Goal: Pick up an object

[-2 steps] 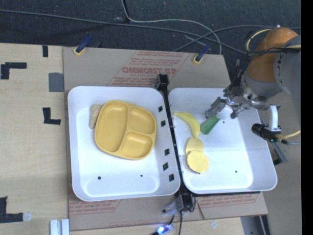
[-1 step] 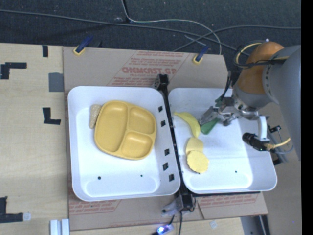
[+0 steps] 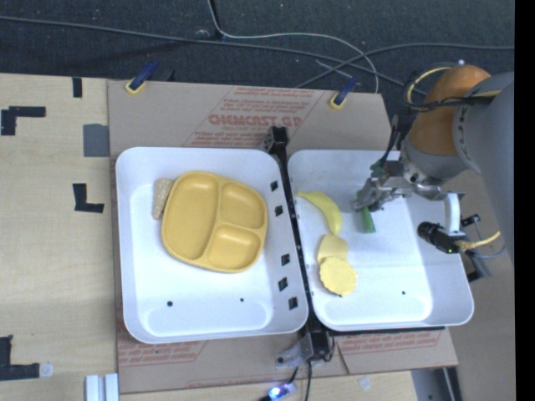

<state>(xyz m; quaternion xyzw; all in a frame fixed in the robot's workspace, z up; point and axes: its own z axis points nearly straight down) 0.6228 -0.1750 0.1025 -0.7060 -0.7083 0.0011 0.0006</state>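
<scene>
The bench (image 3: 50, 249) is seen from above, with a sheet of printed cardboard (image 3: 251, 115) laid under two shallow white bins. The left bin (image 3: 138, 307) is largely taken up by a yellow divided plate (image 3: 213, 221), against whose left edge a small tan sponge-like block (image 3: 160, 197) is tucked. The right bin (image 3: 435, 303) is entered from the right by the grey arm (image 3: 493, 140), its orange band (image 3: 443, 111) seen above the wrist.

In the right bin a yellow banana (image 3: 324, 210) is laid near the dividing wall, its long axis running diagonally from upper left to lower right. Just below it, two pale yellow rounded pieces (image 3: 335, 267) are stacked or touching. A small green object (image 3: 366, 220) is placed upright-to-slanted near the bin's middle.

The gripper (image 3: 374, 195) is poised directly over the green object's upper end, so this is judged the likeliest target; the banana lies to the gripper's left, apart from it. Whether the claw is released or clenched cannot be told, and nothing is clearly seen grasped.
</scene>
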